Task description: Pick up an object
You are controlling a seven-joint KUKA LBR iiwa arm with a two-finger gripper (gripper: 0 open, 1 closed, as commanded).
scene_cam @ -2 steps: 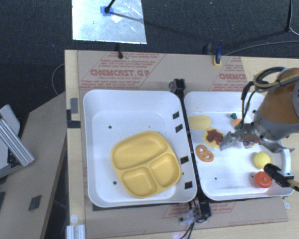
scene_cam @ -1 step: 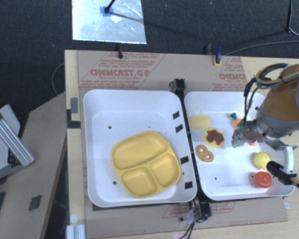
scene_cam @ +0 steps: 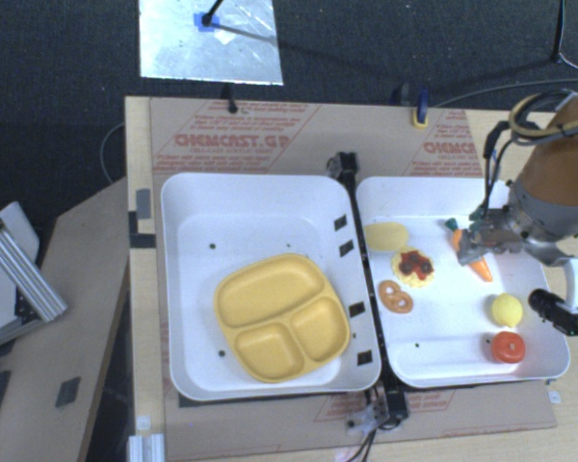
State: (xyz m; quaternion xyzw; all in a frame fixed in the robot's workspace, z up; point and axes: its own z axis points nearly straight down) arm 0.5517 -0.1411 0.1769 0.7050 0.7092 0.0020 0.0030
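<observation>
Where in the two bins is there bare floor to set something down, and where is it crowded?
Left bin: bare floor along the back, above the yellow tray. Right bin: a bare strip between the pretzel and the lemon, down to the front wall. Crowded: the back, around the pizza piece, carrot and gripper.
</observation>
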